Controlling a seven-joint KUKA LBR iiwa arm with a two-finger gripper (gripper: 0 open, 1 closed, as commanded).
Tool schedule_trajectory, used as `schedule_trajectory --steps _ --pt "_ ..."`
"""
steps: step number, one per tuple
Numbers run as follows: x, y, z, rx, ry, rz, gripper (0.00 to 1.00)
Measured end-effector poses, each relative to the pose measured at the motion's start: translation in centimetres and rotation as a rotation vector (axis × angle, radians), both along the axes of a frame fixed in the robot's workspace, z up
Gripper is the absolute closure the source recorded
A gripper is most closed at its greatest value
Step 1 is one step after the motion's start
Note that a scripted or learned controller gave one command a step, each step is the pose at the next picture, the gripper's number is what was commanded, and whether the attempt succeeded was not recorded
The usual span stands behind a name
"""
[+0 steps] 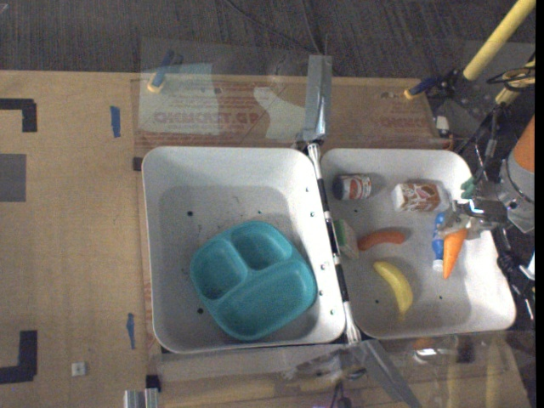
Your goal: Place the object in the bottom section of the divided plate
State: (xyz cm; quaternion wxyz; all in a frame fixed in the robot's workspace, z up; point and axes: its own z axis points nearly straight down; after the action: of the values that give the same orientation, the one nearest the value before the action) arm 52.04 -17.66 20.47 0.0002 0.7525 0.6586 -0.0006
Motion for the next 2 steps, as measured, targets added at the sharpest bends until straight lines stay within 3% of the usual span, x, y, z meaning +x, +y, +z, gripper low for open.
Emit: schedule_trajectory --steps 1,2 --pt "4.1 8.9 2.3 0.001 -0.003 0.111 1.0" --pt "3.4 16.1 -2.1 0.002 0.004 -0.038 1.0"
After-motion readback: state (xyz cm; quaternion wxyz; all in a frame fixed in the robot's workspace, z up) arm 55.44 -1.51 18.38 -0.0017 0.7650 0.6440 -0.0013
